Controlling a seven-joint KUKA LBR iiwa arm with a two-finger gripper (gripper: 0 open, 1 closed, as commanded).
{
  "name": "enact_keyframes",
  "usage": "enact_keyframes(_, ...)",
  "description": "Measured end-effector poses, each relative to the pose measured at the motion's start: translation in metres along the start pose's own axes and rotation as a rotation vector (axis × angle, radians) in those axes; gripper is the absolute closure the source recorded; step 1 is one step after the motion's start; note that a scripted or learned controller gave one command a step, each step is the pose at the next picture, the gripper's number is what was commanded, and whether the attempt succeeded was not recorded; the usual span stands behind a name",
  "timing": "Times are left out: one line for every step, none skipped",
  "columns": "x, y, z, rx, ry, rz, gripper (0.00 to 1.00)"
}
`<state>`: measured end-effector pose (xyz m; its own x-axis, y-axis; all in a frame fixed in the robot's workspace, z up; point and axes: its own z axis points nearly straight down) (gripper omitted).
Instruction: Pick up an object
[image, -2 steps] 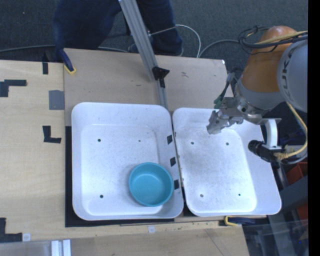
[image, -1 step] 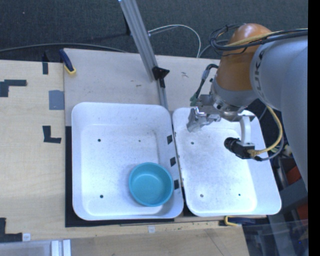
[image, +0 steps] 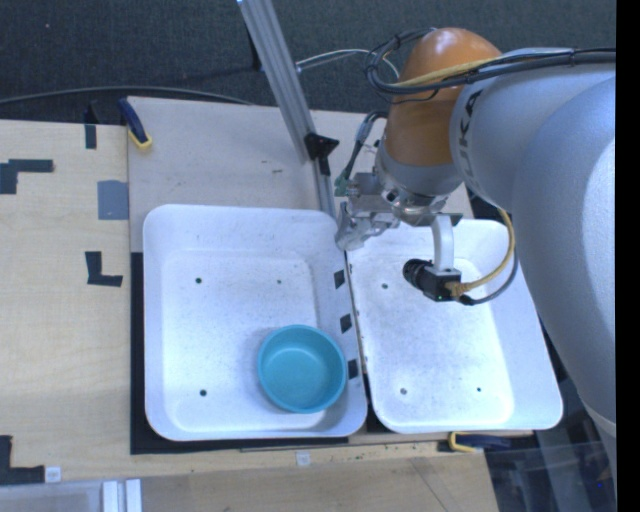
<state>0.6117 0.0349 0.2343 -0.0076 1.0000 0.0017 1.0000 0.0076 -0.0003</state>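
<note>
Bowl is what we take to be the task's object: a small blue one, sitting upright on the floor of the left bin, in that bin's near right corner, close to the wall it shares with the right bin. Nothing touches it, and we see no other loose item in either bin.

We find the gripper well apart from the bowl, up at the far end of the divide between the two bins, over the rims where they meet. The arm reaches in from the right, its orange band above the wrist, with a black cable fitting hanging over the right bin. From this angle the wrist body hides most of the jaws, so we cannot tell whether they are spread or pressed together; we see nothing between them.

As we judge it, the pick has not yet been made. The bowl rests in the bin, not lifted and not gripped. What is left is nearly all of the task: bring the gripper over to the near corner of the left bin, descend onto the bowl's rim, close on it, and raise it clear. The nearby bin wall may crowd that approach.
</note>
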Motion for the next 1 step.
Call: enact_keyframes(0.0537, 0.0121, 0.0129, 0.001, -0.001, 0.001, 1.00)
